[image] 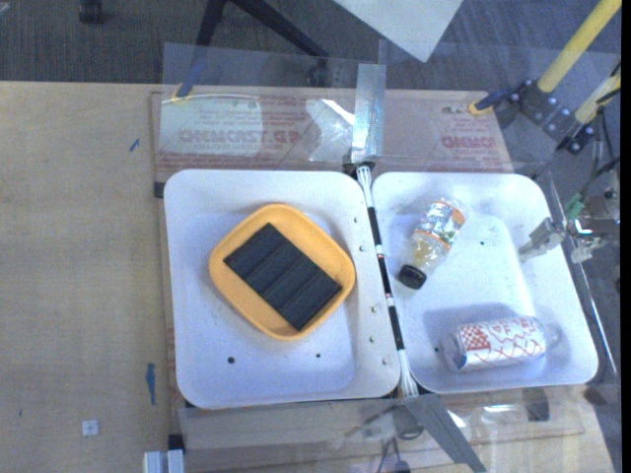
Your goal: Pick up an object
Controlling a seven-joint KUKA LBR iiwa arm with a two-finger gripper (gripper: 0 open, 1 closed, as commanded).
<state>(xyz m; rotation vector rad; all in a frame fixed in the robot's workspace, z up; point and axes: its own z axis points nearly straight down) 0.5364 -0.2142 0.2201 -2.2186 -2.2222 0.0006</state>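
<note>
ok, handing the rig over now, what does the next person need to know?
Gripper: at the right bin's right rim, holding nothing that can be seen.
Right bin: small bottle with black cap, lying on its side near the divider; red-and-white can lying on its side near the front.
Left bin: yellow tray with dark ribbed insert, flat in the middle.
Done: no pick yet, everything still sits in the bins.
Left: choose an object, grasp, lift.

We're getting soft, even overhead light here, a bit washed out overall. The white bins [197, 363] come out brightest, nearly blown near their rims. Shadows under the yellow tray [237, 308] are faint. Behind the bins, the clear plastic sheet [325, 126] catches glare. Everything's slightly soft, low-res.
</note>
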